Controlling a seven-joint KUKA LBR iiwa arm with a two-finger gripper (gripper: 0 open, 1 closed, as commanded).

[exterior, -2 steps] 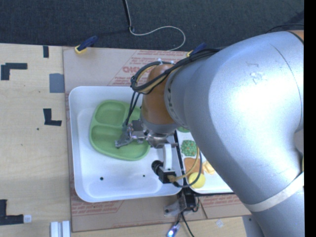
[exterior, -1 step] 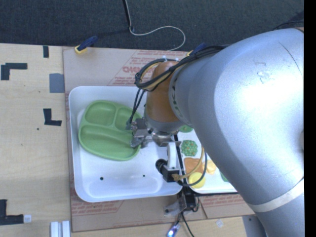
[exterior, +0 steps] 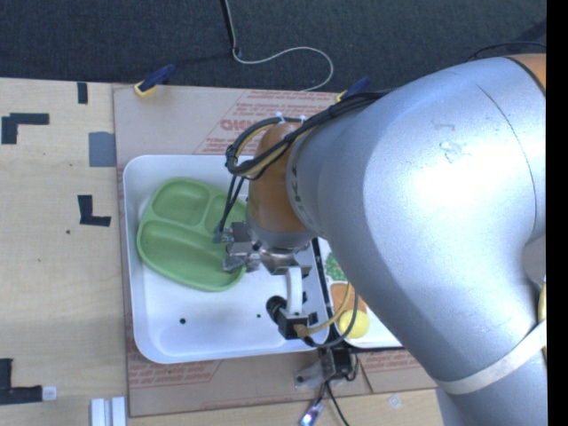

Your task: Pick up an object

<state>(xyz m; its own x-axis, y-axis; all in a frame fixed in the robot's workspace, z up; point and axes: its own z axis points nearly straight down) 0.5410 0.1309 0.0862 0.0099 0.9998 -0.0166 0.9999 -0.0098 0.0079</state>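
I hung low over the left white bin point(exterior: 142, 327), my grey arm point(exterior: 444, 220) reaching in from the right and covering most of the other bin, my orange band point(exterior: 271, 193) just above the wrist. My gripper point(exterior: 235, 254) sat at the near right edge of the green divided tray point(exterior: 182, 238), touching it or very close to touching, though from above my own wrist hid the tips, so I could not tell whether they stood wide, narrow, or closed on the rim. The tray lay in the far left part of the bin, its long axis running from far to near, with nearly all of its body stretching away to my left. That mattered most, I judged: any grasp would have to bite the thin raised rim right under me, across its edge, since the broad dish itself lay off to one side. A yellow object point(exterior: 355, 323) showed beside my cables point(exterior: 311, 318), near the bin's right side.
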